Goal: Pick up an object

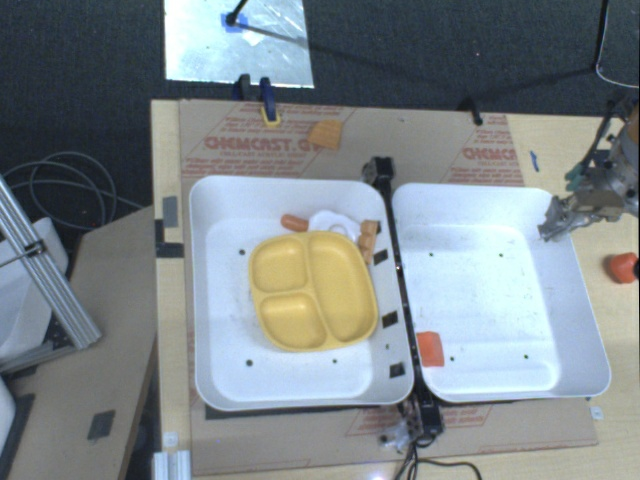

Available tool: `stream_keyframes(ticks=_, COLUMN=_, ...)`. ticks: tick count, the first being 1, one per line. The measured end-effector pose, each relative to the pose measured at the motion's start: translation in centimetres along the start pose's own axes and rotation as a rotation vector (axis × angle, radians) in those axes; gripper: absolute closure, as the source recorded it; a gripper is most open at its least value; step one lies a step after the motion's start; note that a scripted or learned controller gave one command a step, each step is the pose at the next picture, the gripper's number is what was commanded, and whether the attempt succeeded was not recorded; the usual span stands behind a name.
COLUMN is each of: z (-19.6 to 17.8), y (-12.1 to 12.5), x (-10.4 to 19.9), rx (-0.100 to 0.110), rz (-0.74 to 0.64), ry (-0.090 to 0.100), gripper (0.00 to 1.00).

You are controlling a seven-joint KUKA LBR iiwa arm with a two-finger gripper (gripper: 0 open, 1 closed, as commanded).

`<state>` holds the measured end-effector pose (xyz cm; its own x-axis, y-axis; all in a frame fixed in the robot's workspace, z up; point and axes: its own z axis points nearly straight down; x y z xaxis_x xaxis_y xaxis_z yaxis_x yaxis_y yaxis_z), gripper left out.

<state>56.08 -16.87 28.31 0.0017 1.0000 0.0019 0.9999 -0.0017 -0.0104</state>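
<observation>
Bench [470, 143]: the brown board lies under everything, reaching well past the gripper on all sides; printed red lettering shows along its far edge.
Left bin [215, 298]: white and shallow, well apart from the fingers, on the far side of the right bin from them.
Right bin [560, 368]: white and shallow; its right rim passes just under the fingers, and most of its floor spreads away to their left and toward the near edge.
Yellow tray [312, 290]: a three-compartment plate lying flat in the left bin, well apart from the fingers.
Gripper [556, 224]: reaches in from the right and hangs at the upper right edge of the right bin; nothing shows between the fingers, and whether they are spread or closed I cannot tell.
Orange block [430, 348]: lies on the floor of the right bin at its near left corner, well apart from the fingers, diagonally across the bin from them.
White piece [330, 222]: lies just behind the yellow tray in the left bin.
Orange sausage-shaped piece [294, 223]: lies in the left bin beside the white piece, well apart from the fingers.
Tan piece [368, 236]: stands at the yellow tray's far right corner, near the wall between the bins.
Red object [622, 266]: rests on the bench outside the right bin, near the fingers, to their right and a little nearer the front.
</observation>
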Motion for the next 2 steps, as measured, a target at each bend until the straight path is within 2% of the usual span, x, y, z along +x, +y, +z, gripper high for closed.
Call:
stream_keyframes(ticks=1, z=2.3, y=0.0, x=6.6, rx=-0.011, rz=-0.009, ry=-0.001, gripper=1.0)
stream_keyframes(ticks=2, z=2.0, y=1.3, x=14.9, rx=-0.013, rz=-0.014, ry=0.0, gripper=1.0)
